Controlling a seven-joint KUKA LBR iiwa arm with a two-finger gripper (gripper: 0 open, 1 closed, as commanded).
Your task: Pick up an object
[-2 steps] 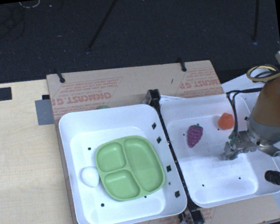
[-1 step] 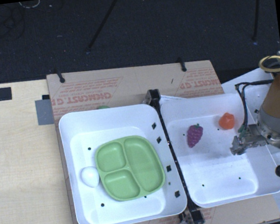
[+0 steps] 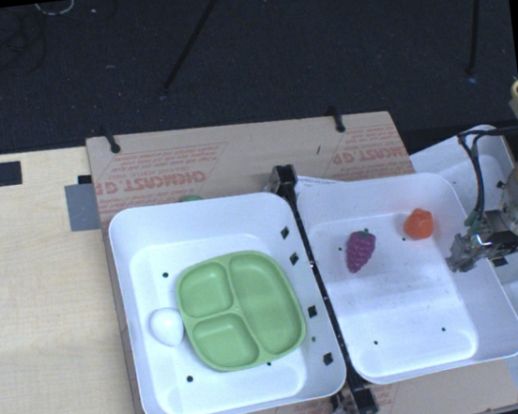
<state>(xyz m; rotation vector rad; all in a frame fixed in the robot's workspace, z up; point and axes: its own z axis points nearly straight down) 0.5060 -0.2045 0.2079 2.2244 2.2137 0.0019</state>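
Gripper (image 3: 473, 251) sits at 3 o'clock rim of right bin (image 3: 421, 360), grip state can't be told; orange ball (image 3: 418, 224) near it at 10 o'clock, purple grapes (image 3: 360, 249) further toward 9. Risk: ball rolls off, or gripper clips the bin wall

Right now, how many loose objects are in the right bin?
2. A purple grape bunch lies near the bin's middle, and an orange-red piece sits to its right, nearer the gripper at the right bin edge.
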